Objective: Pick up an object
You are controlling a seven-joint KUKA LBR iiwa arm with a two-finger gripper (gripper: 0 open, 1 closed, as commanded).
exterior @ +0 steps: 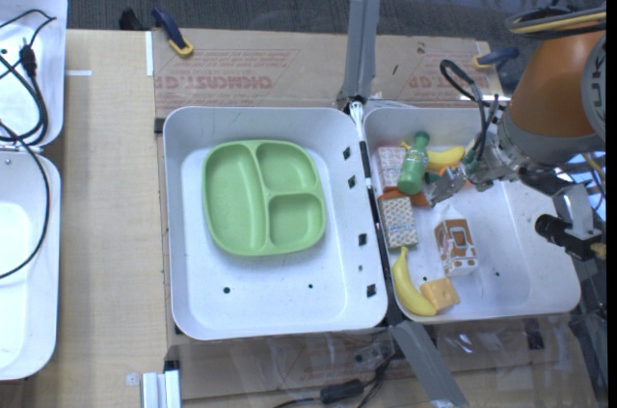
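The right bin (521,285) holds several small items. A green bottle (413,167) lies near its back left, with a yellow piece (445,156) just to its right. My gripper (445,187) hangs low over the bin right beside the bottle and just below the yellow piece. A pale packet (390,164) and a speckled packet (399,223) lie along the left wall. A brown-and-white carton (455,245) sits mid-bin. A banana (410,285) and a tan cracker (440,294) lie at the front left.
The left bin (193,300) holds a green divided plate (263,197). A grey post (362,49) rises behind the wall between the two bins. Black cables (468,83) loop near the arm's wrist. Bare white floor lies in the right bin's front right.
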